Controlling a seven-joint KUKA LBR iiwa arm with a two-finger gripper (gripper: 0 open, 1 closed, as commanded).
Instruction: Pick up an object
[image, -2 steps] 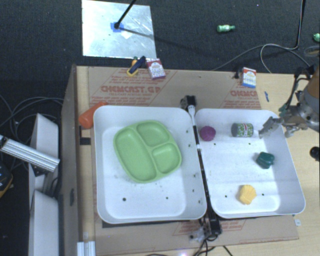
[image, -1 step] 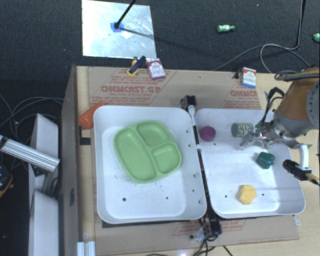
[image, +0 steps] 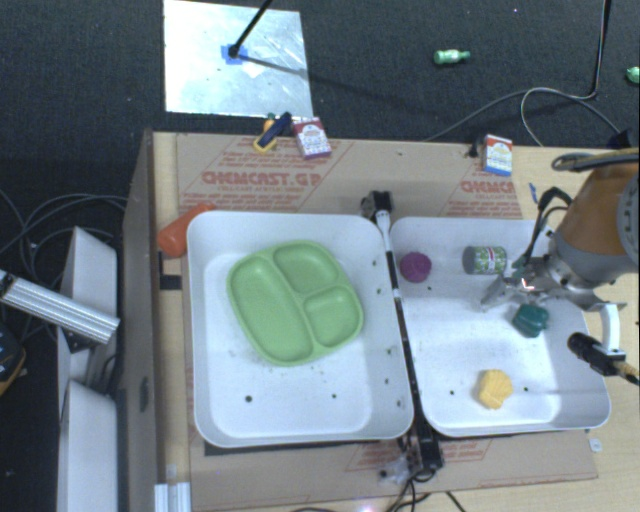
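Two spread gripper fingers hover empty beside the teal object.

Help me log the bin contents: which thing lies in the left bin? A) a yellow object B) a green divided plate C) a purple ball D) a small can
B: the green divided plate lies alone in the left bin, while the yellow object, purple ball and small can all sit in the right bin.
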